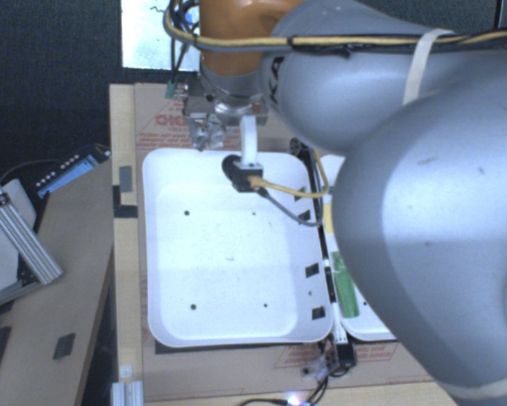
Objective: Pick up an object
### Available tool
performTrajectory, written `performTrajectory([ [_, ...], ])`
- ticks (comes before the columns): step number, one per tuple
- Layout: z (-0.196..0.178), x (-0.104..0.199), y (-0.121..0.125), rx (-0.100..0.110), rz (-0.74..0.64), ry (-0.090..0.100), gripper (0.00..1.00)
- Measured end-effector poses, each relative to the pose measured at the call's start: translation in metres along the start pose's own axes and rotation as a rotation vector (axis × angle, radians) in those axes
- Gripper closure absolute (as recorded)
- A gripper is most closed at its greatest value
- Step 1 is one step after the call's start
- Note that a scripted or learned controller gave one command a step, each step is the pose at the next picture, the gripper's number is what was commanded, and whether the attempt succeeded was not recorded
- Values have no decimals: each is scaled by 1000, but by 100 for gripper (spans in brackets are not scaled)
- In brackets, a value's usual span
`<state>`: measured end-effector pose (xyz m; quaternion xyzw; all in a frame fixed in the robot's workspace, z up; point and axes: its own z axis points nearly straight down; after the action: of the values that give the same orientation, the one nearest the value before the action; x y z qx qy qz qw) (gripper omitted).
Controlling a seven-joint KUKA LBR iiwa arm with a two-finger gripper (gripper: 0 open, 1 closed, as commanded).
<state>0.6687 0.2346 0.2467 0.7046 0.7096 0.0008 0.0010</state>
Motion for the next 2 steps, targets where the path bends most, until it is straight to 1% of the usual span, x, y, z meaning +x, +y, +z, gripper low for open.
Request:
performTrajectory([
  [2, -2, 0, 0, 0, 0, 0, 100],
])
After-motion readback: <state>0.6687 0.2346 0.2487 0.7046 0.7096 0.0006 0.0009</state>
